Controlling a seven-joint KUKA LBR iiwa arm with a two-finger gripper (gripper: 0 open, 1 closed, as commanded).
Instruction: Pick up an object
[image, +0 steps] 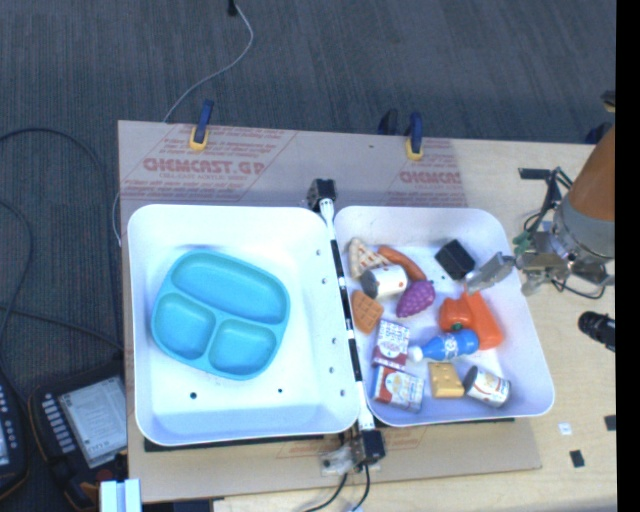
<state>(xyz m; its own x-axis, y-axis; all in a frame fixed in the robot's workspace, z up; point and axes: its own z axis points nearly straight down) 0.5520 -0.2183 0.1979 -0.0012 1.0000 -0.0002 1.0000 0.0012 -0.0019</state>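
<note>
**Approach over the toy bin**

Gripper (492, 272) hangs at right of frame above the right bin (520, 330), beside the orange pepper (468, 315); finger state: cannot tell. Nothing held. Next move, likely: descend and close.

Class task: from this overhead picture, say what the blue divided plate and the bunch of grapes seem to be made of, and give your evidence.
Blue divided plate: probably moulded plastic; uniform colour, smooth rounded compartments, soft sheen.
Bunch of grapes: likely toy plastic or rubber; even purple, fused bumps.
</note>
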